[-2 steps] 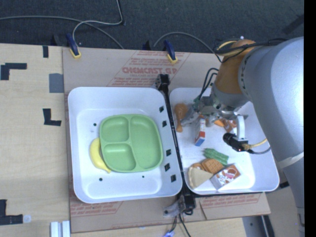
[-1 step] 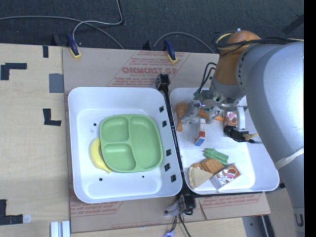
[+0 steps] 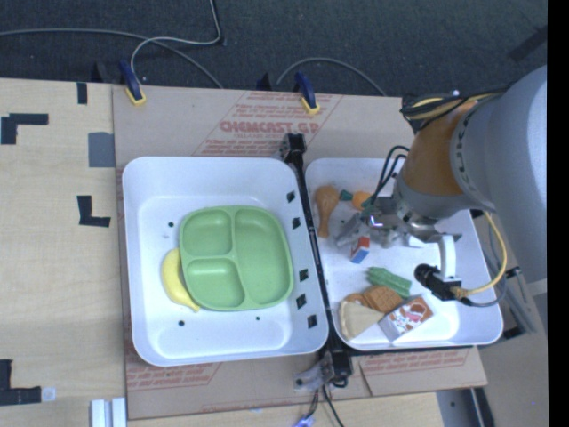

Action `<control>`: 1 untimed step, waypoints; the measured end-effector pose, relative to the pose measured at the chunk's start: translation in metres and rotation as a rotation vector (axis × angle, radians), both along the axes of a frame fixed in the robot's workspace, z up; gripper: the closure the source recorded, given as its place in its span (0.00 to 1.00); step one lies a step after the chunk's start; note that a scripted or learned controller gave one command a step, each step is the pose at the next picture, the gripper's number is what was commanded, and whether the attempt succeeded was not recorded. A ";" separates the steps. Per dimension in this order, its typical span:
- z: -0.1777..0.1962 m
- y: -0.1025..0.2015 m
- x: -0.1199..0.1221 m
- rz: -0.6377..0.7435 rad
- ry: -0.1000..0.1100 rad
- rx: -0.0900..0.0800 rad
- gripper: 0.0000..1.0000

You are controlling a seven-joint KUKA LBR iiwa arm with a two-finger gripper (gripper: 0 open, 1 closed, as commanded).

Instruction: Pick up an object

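I see a pale wood tabletop (image 3: 53, 265) with a cardboard sheet (image 3: 258, 118) clamped under two white bins, and dark carpet (image 3: 267, 16) with cables beyond. The left bin (image 3: 147, 185) holds a green divided plate (image 3: 236, 258) with a banana (image 3: 175, 283) tucked against its left edge. My arm (image 3: 480, 158) reaches down into the right bin (image 3: 476, 327). The pincer (image 3: 366, 229) sits low among the clutter there; I cannot tell how far apart it stands. A small blue and red block (image 3: 359, 253) lies just below it, an orange carrot-like toy (image 3: 326, 205) just beside it to the left, and a green pod (image 3: 388, 278) and a red and white packet (image 3: 407, 318) lie further below.
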State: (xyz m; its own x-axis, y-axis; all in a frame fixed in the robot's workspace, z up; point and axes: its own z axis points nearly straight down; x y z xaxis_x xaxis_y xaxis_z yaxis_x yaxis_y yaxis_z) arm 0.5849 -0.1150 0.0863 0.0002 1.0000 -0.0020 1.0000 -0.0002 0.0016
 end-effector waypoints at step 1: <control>0.010 0.000 0.001 0.001 -0.002 -0.002 1.00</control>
State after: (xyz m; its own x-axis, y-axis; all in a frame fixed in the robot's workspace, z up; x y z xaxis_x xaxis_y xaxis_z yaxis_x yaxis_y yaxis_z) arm 0.5856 -0.1149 0.0960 -0.0004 1.0000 -0.0036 1.0000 0.0005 0.0041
